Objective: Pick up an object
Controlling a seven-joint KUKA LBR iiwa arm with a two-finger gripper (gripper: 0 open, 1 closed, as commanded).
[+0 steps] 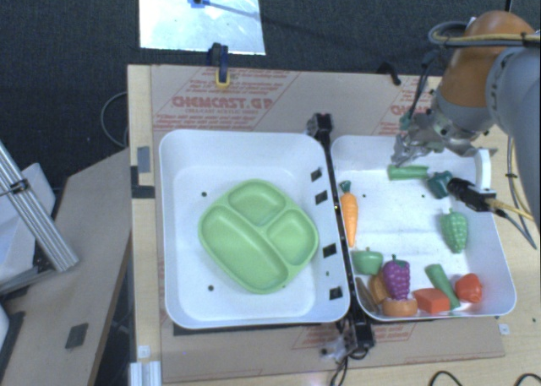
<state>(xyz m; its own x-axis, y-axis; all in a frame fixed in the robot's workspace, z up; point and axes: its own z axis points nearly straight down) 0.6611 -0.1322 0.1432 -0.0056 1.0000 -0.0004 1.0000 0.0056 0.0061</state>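
My gripper [406, 153] hangs over the far end of the right bin [499, 245], reaching in from the right. Just below its tip lies a small flat green piece [408, 172], close to or touching the tip. A teal toy [439, 182] lies right of that piece. Further down the bin lie an orange carrot [348, 215] along the left wall and a knobbly green toy [456, 231] near the right wall. At the near end sit a green pepper [367, 259], purple grapes [396, 275], a green cucumber [441, 282] and a red tomato [469, 288].
The left bin [186, 207] holds a green divided plate [258, 235]. A black divider [331, 207] runs between the bins. A white-and-black fitting [478, 182] with cables sits at the right bin's right rim. A red block [431, 300] lies at the front.
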